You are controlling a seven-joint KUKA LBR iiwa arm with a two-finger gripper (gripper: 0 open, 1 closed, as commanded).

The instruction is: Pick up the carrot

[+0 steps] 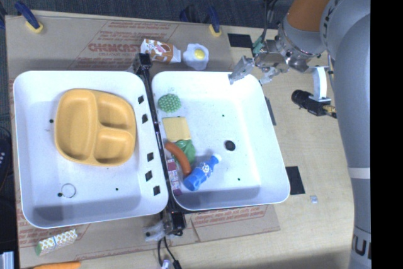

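Carrot [178,156] lay low-left in the right bin [267,135], wedged among yellow block [177,128] and blue bottle [200,174]; gripper [252,70], fingers spread and holding nothing, hovered over the bin's upper-right rim, well apart.

Red print reading roughly "CHEMCAST" on the cardboard sheet [119,41]; smaller lines unreadable.

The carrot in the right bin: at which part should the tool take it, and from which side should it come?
Probably at the middle of the carrot, coming straight down from above. It lies flat and slanted near the bin's left wall, its lower end close to the blue bottle and its upper end near the yellow block. Closing across its narrow width seems the best way to avoid both neighbours.
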